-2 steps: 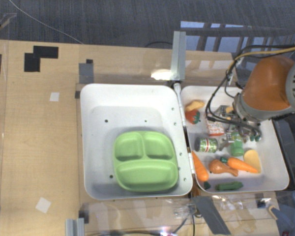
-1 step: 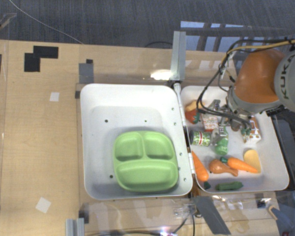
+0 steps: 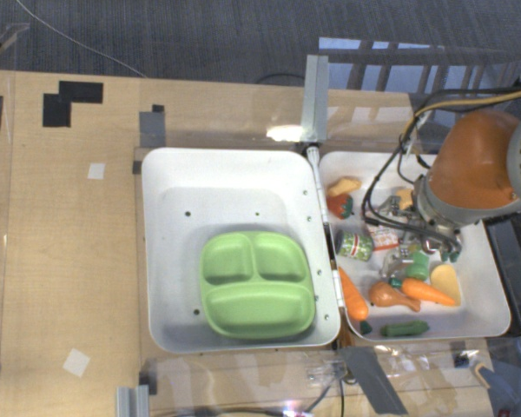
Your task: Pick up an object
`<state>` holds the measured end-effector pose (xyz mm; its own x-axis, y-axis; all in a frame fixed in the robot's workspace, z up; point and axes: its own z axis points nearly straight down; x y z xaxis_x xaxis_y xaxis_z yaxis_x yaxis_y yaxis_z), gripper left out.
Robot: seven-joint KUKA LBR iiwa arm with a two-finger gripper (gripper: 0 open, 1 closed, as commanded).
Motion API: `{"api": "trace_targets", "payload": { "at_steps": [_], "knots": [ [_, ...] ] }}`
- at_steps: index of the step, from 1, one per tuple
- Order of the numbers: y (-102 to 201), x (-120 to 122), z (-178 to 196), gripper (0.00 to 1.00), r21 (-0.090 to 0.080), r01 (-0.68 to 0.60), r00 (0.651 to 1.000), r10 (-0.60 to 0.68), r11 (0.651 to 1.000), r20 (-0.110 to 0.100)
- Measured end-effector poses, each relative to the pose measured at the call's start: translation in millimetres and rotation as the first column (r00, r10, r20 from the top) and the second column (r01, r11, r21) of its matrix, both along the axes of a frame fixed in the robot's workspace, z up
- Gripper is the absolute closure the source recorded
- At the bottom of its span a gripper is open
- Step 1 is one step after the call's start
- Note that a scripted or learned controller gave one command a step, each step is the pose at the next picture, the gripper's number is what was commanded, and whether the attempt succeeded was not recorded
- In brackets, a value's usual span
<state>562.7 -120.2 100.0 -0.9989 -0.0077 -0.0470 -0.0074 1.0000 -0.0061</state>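
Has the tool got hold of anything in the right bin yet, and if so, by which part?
It cannot be told. The tool sits low in the right bin among the toy food, just above the carrot, but the wrist hides its tip.

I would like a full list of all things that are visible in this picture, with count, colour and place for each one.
bins: 2, white, side by side on the bench
divided plate: 1, green, in the left bin, toward its near right part
carrots: 2, orange; one at the right bin's left wall, one near its front right
can: 1, green and red label, lying at the left of the right bin
tomato-like item: 1, red, upper left of the right bin
cucumber-like item: 1, dark green, front edge of the right bin
pear-like item: 1, yellow, right part of the right bin
arm: 1, grey with orange band, over the right bin
end effector: 1, dark metal, low among the items
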Motion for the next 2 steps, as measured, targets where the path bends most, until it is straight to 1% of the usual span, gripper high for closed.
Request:
{"api": "trace_targets", "payload": {
  "at_steps": [1,2],
  "knots": [
    [8,9,-2,0.00,0.000,0.064,0.998,-0.064,0.998,-0.012],
    [20,14,-2,0.00,0.001,0.098,0.995,-0.098,0.995,-0.010]
  ]
}}
